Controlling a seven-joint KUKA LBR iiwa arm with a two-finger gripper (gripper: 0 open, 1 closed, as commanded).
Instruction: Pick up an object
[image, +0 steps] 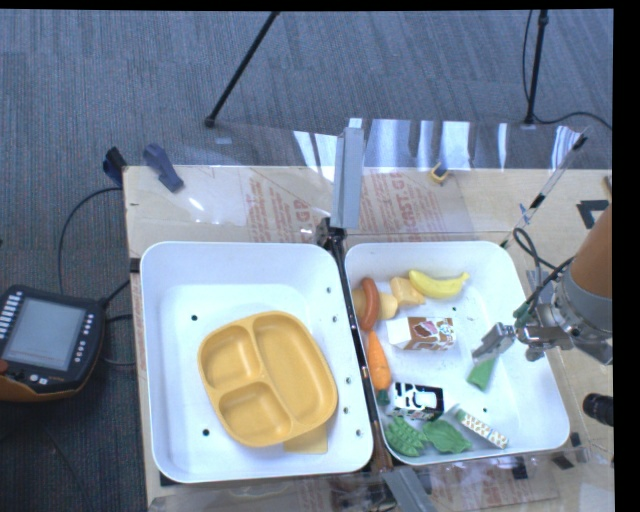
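You have one fixed camera, high above the bench (240, 205), looking down slantwise on both white bins (165, 270).

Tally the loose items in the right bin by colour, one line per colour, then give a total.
Yellow: 1, banana
Tan: 1, pale lumpy piece
Orange or red-brown: 2, sausage, carrot
White: 2, small carton, black-and-white box
Green: 3, wedge, two leafy pieces
Speckled: 1, bar
Total: 10
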